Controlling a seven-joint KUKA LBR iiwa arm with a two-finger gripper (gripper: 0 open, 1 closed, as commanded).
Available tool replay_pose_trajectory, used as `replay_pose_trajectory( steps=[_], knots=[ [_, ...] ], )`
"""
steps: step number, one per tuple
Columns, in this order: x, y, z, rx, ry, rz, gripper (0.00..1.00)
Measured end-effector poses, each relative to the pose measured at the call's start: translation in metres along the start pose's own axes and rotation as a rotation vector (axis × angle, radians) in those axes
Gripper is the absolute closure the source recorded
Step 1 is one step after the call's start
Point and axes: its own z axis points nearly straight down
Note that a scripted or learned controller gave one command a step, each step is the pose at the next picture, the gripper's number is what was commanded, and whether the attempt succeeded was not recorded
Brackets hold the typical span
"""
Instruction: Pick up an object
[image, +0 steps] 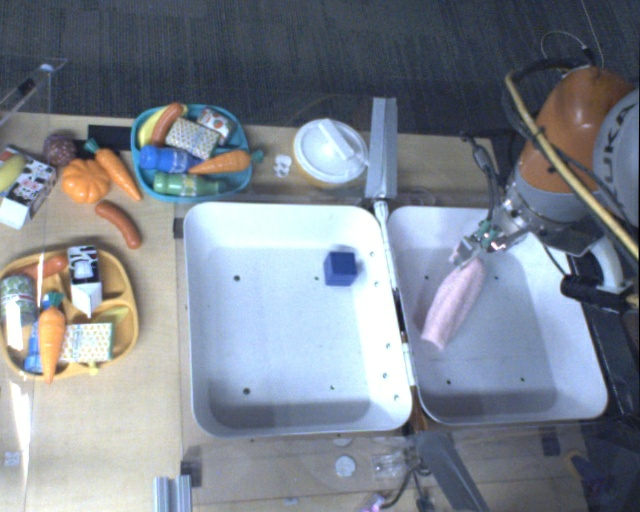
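Observation:
A long pink soft object (450, 305) hangs at a slant over the right bin (560, 400), its top end pinched between the fingers of my gripper (474, 252). The gripper is shut on that top end and sits above the bin's upper left part. The grey arm with its orange band (575, 125) reaches in from the upper right. A small blue cube (341, 267) lies in the left bin (250, 400), near its upper right corner and well apart from the gripper.
A metal divider post (380, 150) stands behind the seam between the bins. A white lidded bowl (330, 152) sits behind the left bin. Toy food fills a blue basket (190, 152) and a yellow tray (65, 315) at the left.

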Motion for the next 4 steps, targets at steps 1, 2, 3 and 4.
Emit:
replay_pose_trajectory(
  steps=[1, 2, 3, 4],
  knots=[
    [0.014, 0.084, -0.034, -0.003, -0.002, -0.378, 1.0],
    [0.013, 0.084, -0.035, -0.003, -0.002, -0.377, 0.0],
    [0.027, 0.065, 0.012, -0.001, 0.0, -0.174, 0.0],
    [-0.039, 0.03, 0.09, 0.001, 0.0, -0.194, 0.0]
  ],
)
